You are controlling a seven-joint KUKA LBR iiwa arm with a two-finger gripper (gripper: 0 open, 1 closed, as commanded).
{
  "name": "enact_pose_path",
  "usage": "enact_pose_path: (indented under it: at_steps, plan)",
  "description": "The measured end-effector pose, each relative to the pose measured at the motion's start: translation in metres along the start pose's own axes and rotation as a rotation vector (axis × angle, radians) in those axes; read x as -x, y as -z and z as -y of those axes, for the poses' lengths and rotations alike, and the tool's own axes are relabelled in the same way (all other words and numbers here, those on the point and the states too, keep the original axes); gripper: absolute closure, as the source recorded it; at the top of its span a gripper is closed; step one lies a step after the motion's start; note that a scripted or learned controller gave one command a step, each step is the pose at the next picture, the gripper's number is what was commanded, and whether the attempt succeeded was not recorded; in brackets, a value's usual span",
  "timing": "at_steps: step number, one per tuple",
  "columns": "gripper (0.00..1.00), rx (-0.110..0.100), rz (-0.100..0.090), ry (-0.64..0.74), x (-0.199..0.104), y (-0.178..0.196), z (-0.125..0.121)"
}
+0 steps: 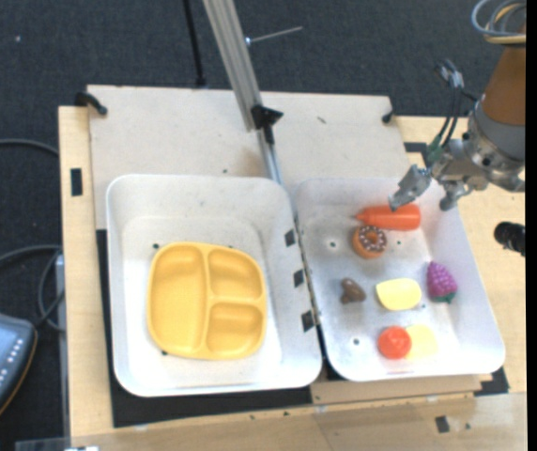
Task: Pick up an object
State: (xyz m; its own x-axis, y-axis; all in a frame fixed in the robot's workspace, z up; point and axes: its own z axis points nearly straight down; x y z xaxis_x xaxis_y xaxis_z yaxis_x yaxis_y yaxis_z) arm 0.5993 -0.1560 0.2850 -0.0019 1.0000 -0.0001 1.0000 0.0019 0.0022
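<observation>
The grey two-finger end effector (430, 192) hangs over the far edge of the right shallow white bin (466, 332), its fingers spread fairly wide and holding nothing. One finger (407, 192) slants down close to the long orange carrot-shaped toy (390, 217), which lies crosswise near the bin's far side, so this looks like the object being approached. The spread fingers suggest readiness to straddle it, though the arm sits off to the carrot's right end, not centred.

Just beside the carrot, towards the camera, lies a round brown doughnut toy with pale sprinkles (370, 241), close enough to get nudged in a descent. Further down the bin sit a small dark brown lump (352, 291), a pale yellow rounded piece (399, 295), a purple grape cluster (440, 280) and a red round toy (394, 343) touching a yellow block (421, 340), all well apart from the fingers.

The left white bin (130, 205) holds a yellow plastic divided tray (206, 300); a slanted metal rail (234, 54) crosses the counter (175, 125) behind
</observation>
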Motion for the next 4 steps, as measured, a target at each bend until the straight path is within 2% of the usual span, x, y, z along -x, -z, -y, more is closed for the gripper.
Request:
enact_pose_path:
  at_steps: [1, 2, 3, 4]
  plan:
    - [0.00, -0.006, 0.000, -0.002, -0.030, -0.186, 0.037]
    - [1.00, 0.002, -0.001, -0.009, -0.029, -0.171, 0.035]
    - [0.00, 0.002, -0.001, -0.010, -0.029, -0.172, 0.035]
    - [0.00, 0.003, -0.001, -0.010, -0.029, -0.172, 0.035]
